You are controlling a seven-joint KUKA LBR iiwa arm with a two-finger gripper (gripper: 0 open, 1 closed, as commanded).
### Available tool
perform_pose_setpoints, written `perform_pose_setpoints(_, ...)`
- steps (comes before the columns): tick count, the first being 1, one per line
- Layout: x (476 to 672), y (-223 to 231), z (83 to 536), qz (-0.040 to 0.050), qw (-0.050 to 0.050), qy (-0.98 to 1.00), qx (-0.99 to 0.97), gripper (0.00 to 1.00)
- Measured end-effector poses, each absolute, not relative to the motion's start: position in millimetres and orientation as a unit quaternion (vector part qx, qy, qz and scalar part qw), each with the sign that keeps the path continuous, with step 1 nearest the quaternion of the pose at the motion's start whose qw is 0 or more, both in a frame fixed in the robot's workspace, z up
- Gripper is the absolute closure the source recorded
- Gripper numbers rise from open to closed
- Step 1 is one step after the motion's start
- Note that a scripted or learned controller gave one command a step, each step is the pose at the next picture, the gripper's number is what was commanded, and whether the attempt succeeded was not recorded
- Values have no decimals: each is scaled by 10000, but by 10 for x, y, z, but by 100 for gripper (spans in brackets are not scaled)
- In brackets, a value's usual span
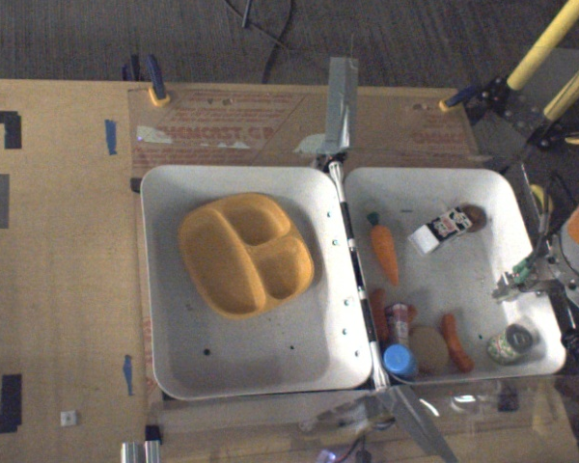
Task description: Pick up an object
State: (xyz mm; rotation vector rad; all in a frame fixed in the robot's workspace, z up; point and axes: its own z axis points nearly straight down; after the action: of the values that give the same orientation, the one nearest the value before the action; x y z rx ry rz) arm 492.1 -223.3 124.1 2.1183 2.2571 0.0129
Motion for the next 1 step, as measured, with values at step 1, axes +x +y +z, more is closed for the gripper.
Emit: perform_pose_setpoints(1, 4934, -2184, 1243, 61, 199, 7317, 6813, 0)
